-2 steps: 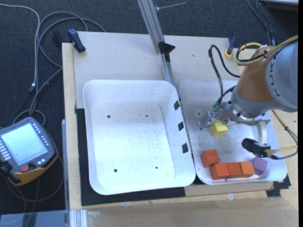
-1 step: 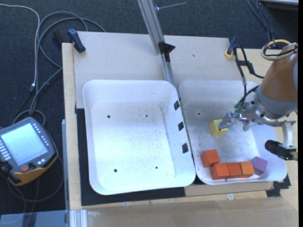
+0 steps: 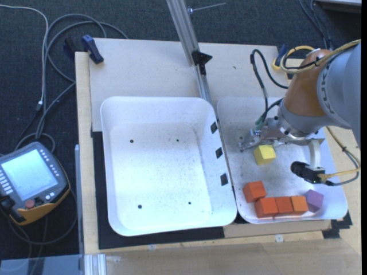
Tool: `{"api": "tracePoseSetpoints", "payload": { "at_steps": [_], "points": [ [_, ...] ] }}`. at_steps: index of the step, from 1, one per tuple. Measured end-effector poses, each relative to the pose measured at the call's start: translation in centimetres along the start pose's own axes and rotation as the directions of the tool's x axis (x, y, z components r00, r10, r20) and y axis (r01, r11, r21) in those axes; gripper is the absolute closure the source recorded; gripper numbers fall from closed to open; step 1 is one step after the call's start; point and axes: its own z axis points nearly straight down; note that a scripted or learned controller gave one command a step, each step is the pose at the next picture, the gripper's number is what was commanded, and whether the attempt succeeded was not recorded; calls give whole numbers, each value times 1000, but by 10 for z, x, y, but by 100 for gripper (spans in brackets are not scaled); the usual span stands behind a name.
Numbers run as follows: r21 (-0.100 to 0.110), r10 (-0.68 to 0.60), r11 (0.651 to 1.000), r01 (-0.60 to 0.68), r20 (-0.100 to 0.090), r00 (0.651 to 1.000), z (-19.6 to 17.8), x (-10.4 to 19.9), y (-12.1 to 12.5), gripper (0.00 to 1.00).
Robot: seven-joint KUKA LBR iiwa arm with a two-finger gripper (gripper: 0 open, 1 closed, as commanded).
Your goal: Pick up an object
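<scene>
My gripper (image 3: 252,140) hangs low over the upper middle of the right bin (image 3: 229,113), under the grey arm with its orange band (image 3: 304,90). A yellow block (image 3: 265,153) lies directly below and to the right of the gripper, touching or nearly touching it; I cannot tell whether it is gripped. Along the right bin's front edge sit several orange blocks (image 3: 275,205), one more orange block (image 3: 254,191) just behind them, and a purple block (image 3: 314,199) at the right end.
The left bin (image 3: 114,119) stands beside the right one, with a raised rim between them. An aluminium post (image 3: 182,22) slants up from the back of the bench. Cables (image 3: 261,79) and a black connector (image 3: 304,171) trail off the arm over the right bin.
</scene>
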Motion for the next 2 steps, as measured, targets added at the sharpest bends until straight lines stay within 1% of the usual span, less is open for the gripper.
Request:
{"api": "tracePoseSetpoints", "payload": {
  "at_steps": [1, 2],
  "points": [
    [-4, 3, 1000, -3, 2, 1000, -14, -3, 0, 100],
    [-3, 3, 1000, -3, 2, 1000, -13, -3, -1, 0]
  ]
}}
